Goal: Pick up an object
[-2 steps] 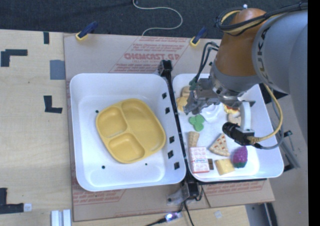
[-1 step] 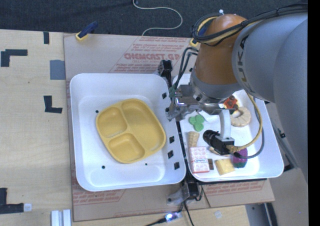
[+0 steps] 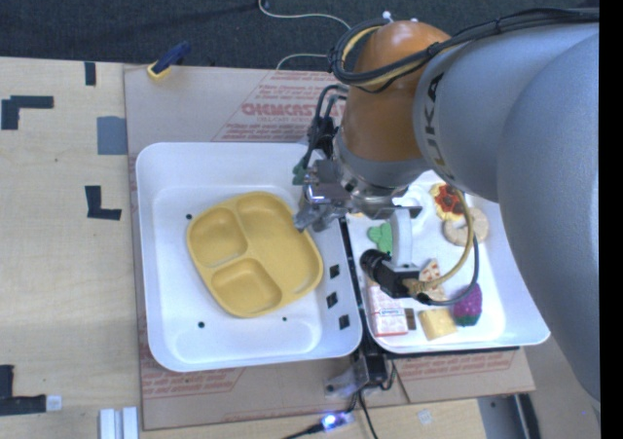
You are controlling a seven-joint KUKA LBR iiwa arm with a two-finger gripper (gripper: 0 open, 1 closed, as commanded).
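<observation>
Camera view is looking down at a slant on a tabletop carrying two shallow white bins side by side. The left bin is holding a yellow divided plate, which is lying flat and taking up most of the bin's middle, with three compartments facing up. The right bin is sitting at the plate's 3 o'clock and is carrying a cluster of small things: a green piece near its inner wall, a purple grape-like bunch toward 5 o'clock, a yellow block just beside the bunch, a red-and-white packet at 6 o'clock, and a reddish round item toward 1 o'clock.

The grey arm is reaching in from 3 o'clock, its orange band sitting above the wrist. The claw is hanging over the dividing wall between the bins, just at the plate's 2 o'clock edge. Whether it is open or closed I cannot tell, as the wrist is covering it; possibly it is touching the plate's rim, though the angle is too poor to say. Nothing is visibly being gripped.

A blue-and-yellow object is lying on the tabletop at 11 o'clock, well apart from the bins.
</observation>
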